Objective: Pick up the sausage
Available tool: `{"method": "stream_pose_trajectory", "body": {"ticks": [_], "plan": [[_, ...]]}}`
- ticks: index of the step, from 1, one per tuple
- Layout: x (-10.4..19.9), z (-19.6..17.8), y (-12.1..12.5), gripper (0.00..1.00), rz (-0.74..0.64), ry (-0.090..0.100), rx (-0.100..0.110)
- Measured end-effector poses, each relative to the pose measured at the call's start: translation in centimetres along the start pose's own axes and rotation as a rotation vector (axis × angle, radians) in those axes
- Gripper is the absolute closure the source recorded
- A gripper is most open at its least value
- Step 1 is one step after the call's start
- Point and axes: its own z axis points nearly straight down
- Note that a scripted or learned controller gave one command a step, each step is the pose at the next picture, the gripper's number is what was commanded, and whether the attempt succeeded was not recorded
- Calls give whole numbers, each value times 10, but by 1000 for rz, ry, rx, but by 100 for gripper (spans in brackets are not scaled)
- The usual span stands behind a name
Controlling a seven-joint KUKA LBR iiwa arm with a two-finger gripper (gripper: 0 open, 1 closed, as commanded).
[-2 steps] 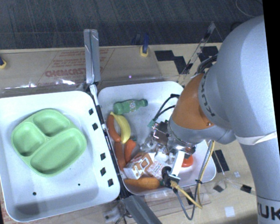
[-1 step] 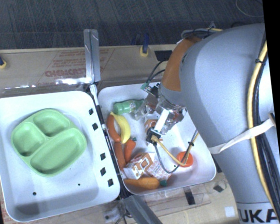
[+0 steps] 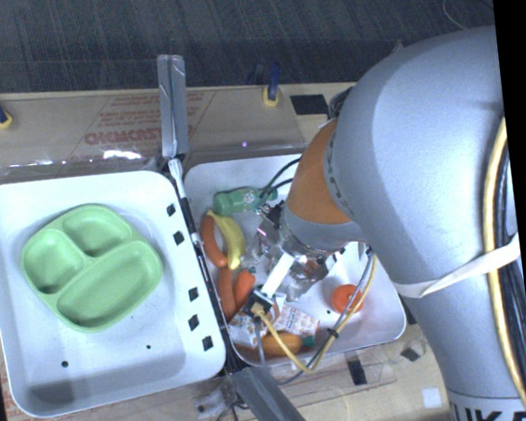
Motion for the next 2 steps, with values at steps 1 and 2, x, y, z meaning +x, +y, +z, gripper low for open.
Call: {"method": "stream_pose_trajectory", "body": {"ticks": [1, 2], "plan": [[60, 0, 63, 0, 121, -3, 3], [15, -101, -4, 0, 454, 2, 0]]}}
